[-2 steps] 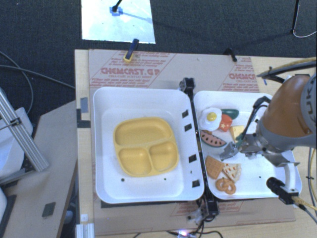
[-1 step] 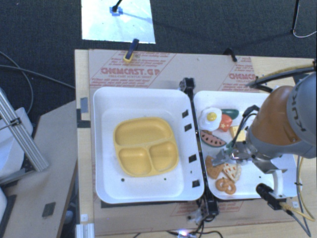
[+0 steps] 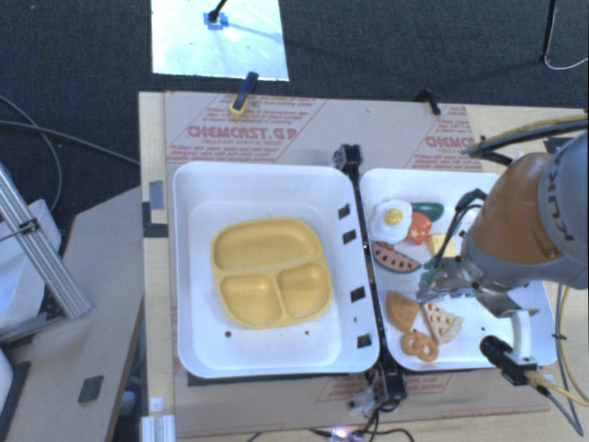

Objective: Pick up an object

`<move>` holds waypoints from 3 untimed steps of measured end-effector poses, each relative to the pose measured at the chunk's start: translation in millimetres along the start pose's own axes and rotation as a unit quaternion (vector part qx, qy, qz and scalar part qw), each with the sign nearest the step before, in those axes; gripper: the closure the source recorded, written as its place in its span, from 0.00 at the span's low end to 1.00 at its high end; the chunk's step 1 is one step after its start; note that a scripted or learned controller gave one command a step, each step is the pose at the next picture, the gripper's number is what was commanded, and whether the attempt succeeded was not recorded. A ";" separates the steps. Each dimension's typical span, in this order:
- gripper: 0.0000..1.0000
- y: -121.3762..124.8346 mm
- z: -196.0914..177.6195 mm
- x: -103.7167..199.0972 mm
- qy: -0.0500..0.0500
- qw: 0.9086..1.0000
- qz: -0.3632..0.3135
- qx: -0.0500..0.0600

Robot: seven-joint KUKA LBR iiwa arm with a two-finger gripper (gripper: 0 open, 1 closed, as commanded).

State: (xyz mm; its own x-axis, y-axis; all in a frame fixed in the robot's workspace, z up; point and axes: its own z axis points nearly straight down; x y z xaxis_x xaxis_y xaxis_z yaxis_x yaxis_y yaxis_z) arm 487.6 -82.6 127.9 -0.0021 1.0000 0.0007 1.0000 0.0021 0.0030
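Gripper point(image 3: 429, 284) low in right bin point(image 3: 543, 339), hovering over toy food pile: watermelon slice point(image 3: 396, 259), fried egg point(image 3: 392, 217), pretzel point(image 3: 419, 344). Can't tell fingers' state tbh, too blurry. Nothing lifted yet, so pick looks barely started. Yellow tray point(image 3: 271, 272) sits in left bin point(image 3: 193, 247).

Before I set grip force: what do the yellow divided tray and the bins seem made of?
Yellow divided tray: looks like moulded plastic, matte, with rounded compartment edges. White bins: probably thin plastic, smooth and slightly glossy, with rounded corners. Neither can be confirmed by look alone.
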 end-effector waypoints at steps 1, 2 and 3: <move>1.00 0.7 -10.1 -0.2 0.000 1.000 -0.001 -0.001; 0.00 0.6 -9.7 -0.2 0.000 1.000 0.000 0.000; 0.00 -0.2 -33.6 -0.8 -0.001 1.000 -0.001 0.000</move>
State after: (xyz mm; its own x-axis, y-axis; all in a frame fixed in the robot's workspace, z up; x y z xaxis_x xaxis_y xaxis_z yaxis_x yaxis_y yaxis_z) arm 487.4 -83.4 161.5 -0.0032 1.0000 -0.0005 1.0000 0.0032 0.0036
